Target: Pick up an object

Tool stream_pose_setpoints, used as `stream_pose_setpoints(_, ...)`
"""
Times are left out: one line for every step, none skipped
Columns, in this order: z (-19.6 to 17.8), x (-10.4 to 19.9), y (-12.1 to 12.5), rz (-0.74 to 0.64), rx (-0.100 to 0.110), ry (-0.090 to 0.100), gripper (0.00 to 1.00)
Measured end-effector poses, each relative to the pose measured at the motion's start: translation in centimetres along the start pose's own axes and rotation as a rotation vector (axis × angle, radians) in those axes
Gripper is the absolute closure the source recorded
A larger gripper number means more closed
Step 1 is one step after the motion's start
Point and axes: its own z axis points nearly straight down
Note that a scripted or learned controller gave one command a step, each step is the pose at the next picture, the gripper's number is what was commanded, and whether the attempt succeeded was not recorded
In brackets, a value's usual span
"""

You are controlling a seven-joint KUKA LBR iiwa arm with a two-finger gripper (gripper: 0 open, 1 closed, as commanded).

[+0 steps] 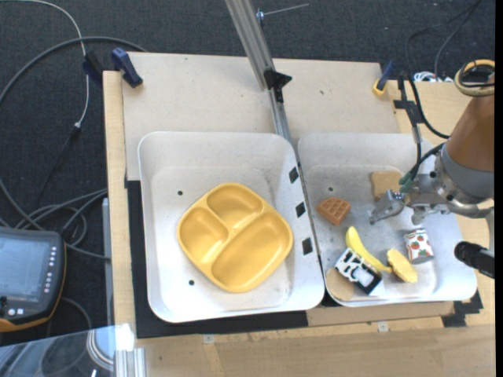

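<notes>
- Hovering gripper (385,209), finger state unreadable, nothing seen held.
- Waffle (334,210) just left of gripper; banana (363,249) below.
- Best: centre over waffle, descend straight.

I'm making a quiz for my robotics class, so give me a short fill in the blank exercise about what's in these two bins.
1. The yellow divided plate lies in the ____ bin.
2. The plate has ____ compartments.
3. The banana lies in the same bin as the ____-shaped brown waffle.
4. The pincer hangs over the ____ bin.

Missing words: left; three; square; right
</notes>
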Motion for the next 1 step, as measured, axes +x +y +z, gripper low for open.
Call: stream_pose_setpoints(1.36, 5.50, 9.01, -0.009, -0.005, 0.000, 0.00)
